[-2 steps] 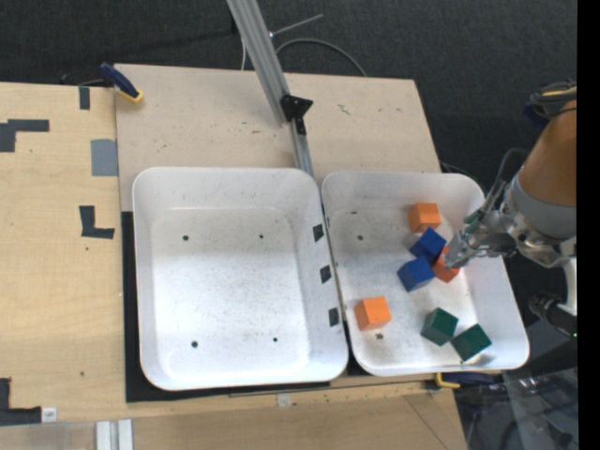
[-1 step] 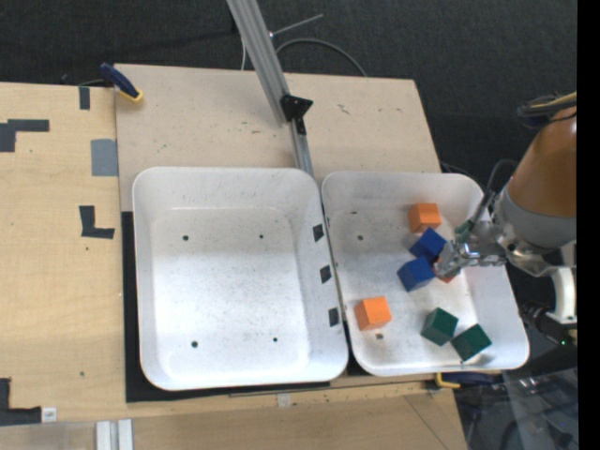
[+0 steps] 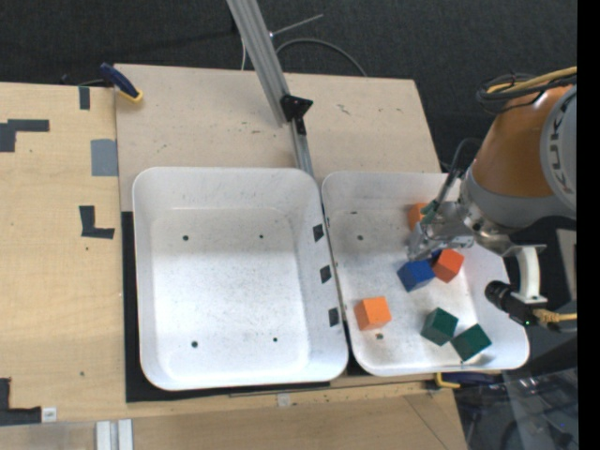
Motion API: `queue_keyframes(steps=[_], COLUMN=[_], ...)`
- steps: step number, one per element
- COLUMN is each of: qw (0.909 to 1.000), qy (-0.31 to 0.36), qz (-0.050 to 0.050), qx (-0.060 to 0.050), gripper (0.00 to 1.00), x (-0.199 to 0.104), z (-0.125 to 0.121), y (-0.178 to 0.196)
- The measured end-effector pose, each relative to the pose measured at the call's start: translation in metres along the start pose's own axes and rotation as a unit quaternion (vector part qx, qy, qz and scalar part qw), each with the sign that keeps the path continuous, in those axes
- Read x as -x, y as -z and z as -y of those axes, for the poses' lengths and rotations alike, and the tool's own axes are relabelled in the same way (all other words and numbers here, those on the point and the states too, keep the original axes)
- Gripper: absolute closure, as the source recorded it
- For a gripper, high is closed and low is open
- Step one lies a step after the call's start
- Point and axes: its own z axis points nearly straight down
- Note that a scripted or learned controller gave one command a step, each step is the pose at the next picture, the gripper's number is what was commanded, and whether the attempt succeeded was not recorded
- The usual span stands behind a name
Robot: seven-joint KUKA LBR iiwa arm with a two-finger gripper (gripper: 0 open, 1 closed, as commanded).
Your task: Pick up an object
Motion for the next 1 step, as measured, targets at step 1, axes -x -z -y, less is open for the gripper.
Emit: queue_keyframes(steps=[1], qw=[1.0], qy=[0.0], qz=[0.0], qx=[-0.001], gripper=[1.0], x=[-0.0456], z=[-0.0144], y=[-0.0055])
